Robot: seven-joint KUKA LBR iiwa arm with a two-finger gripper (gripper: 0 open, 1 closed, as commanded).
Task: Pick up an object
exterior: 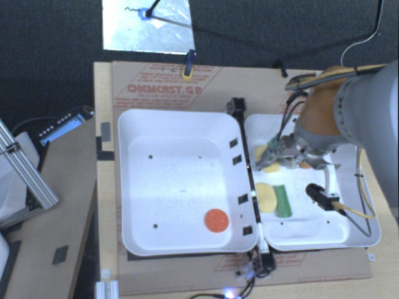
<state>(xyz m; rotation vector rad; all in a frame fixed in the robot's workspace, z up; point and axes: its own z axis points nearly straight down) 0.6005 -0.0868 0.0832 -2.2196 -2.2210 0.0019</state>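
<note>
Camera view: the claw [274, 156] hangs low in the right bin [312, 232], close to the divider between the two bins, and whether it is apart or together cannot be told, nor whether it touches anything. A yellow piece [260, 151] lies just beside it, toward the divider. Nearer the front wall of the right bin lie a pale yellow disc [267, 197] and a green block [283, 200], touching side by side. An orange disc [217, 220] sits in the left bin [181, 129], well apart from the claw. Both bins rest on the table [168, 86].
</note>
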